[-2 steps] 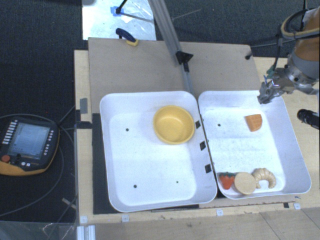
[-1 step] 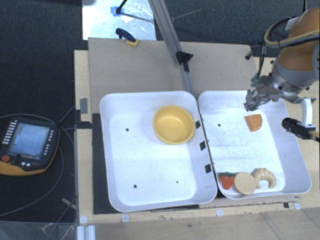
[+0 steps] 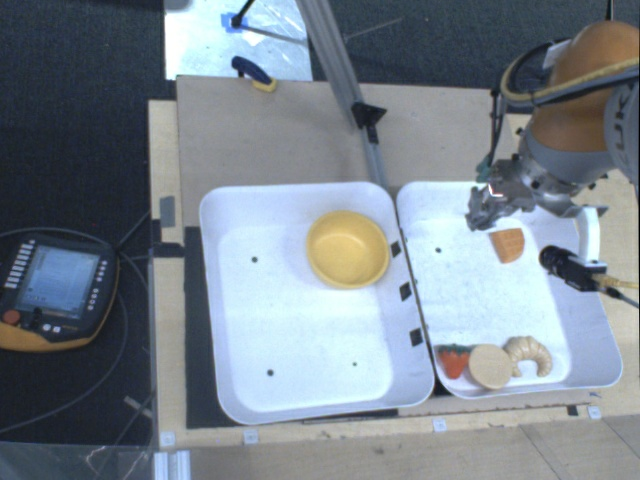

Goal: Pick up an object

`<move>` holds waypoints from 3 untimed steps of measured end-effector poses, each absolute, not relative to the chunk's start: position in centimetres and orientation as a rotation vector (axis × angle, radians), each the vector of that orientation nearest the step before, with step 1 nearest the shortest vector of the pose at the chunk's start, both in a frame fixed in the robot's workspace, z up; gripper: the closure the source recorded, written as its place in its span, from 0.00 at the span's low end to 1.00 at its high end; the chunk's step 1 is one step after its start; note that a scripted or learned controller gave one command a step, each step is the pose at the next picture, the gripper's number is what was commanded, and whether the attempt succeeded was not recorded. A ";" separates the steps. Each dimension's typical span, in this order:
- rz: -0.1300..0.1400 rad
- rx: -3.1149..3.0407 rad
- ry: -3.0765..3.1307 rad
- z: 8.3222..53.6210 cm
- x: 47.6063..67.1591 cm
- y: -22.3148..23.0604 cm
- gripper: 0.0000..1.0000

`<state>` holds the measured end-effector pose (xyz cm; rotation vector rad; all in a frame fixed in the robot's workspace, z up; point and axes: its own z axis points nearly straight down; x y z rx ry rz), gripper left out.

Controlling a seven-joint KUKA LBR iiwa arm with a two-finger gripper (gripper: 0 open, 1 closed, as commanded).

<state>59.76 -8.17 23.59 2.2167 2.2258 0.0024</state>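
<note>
My gripper (image 3: 487, 211) hangs over the far part of the right bin (image 3: 455, 298), its dark fingers pointing down just left of and above an orange bread-like piece (image 3: 508, 245). Nothing shows between the fingers. At the near edge of the same bin lie a red strawberry-like piece (image 3: 455, 362), a round tan disc (image 3: 490, 366) and a pale croissant (image 3: 530, 353), side by side. A yellow bowl (image 3: 347, 249) sits upright in the far right part of the left bin (image 3: 260, 338).
A black cylindrical part with a cable (image 3: 568, 265) sticks over the right bin's right side. A slanted metal pole (image 3: 335, 58) rises behind the bins. A teach pendant (image 3: 52, 290) lies on the floor at left.
</note>
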 end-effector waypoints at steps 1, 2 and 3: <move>0.003 2.216 2.227 24.4 58.8 -3.3 1.00; 0.001 2.217 2.228 23.1 56.8 2.0 1.00; 0.002 2.215 2.229 23.1 55.6 8.0 1.00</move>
